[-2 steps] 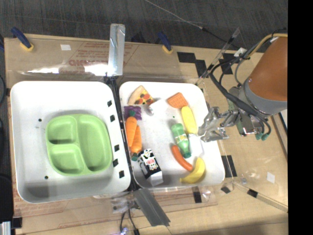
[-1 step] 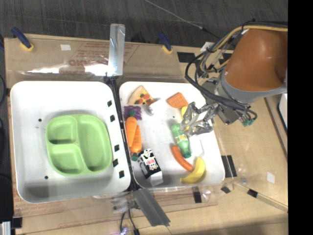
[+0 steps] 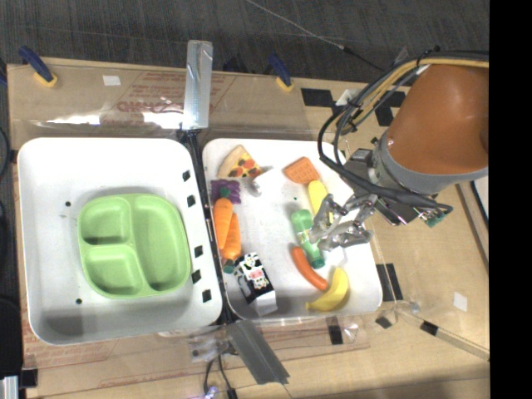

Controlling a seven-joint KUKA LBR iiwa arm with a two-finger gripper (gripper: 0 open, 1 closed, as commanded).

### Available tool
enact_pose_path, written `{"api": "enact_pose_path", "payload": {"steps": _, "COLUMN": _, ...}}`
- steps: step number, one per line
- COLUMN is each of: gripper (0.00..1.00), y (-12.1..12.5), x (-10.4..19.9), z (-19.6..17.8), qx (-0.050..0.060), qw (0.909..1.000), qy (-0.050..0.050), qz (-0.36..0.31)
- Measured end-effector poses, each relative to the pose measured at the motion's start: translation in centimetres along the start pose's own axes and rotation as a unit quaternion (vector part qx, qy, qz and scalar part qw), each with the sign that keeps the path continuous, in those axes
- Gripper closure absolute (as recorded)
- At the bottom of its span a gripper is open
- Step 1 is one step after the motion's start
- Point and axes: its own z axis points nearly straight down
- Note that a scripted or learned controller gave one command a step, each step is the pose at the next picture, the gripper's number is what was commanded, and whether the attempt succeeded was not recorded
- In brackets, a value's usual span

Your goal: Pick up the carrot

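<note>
The carrot (image 3: 226, 229), a fat orange piece, lies lengthwise along the left wall of the right bin (image 3: 366, 264), just below a purple item (image 3: 223, 192). My gripper (image 3: 326, 227) hangs over the right half of that bin, well to the right of the carrot. It is beside a green item (image 3: 301, 223) and a yellow one (image 3: 317, 196). It stands open, with nothing visible between its fingers.
The right bin also holds a pizza slice (image 3: 240, 163), an orange cracker (image 3: 301, 171), a slim orange-red vegetable (image 3: 309, 270), a banana (image 3: 332, 292) and a cow-patterned carton (image 3: 253, 279). A green divided plate (image 3: 133, 243) sits in the left bin (image 3: 41, 173).
</note>
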Motion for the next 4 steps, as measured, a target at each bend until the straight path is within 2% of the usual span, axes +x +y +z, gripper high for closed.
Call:
{"api": "enact_pose_path", "payload": {"steps": 1, "gripper": 1.00, "y": -1.7, "x": 0.0, "z": 2.6, "qx": -0.001, "qw": 0.9929, "qy": 0.001, "qz": -0.119}}
{"api": "enact_pose_path", "payload": {"steps": 2, "gripper": 1.00, "y": -0.8, "x": 1.9, "z": 0.4, "qx": 0.001, "qw": 0.9430, "qy": -0.001, "qz": -0.333}}
{"api": "enact_pose_path", "payload": {"steps": 3, "gripper": 1.00, "y": -2.0, "x": 3.0, "z": 0.8, "qx": 0.001, "qw": 0.8862, "qy": -0.001, "qz": -0.463}}
{"api": "enact_pose_path", "payload": {"steps": 4, "gripper": 1.00, "y": -1.0, "x": 2.1, "z": 3.0, "qx": -0.001, "qw": 0.7958, "qy": -0.001, "qz": -0.606}}
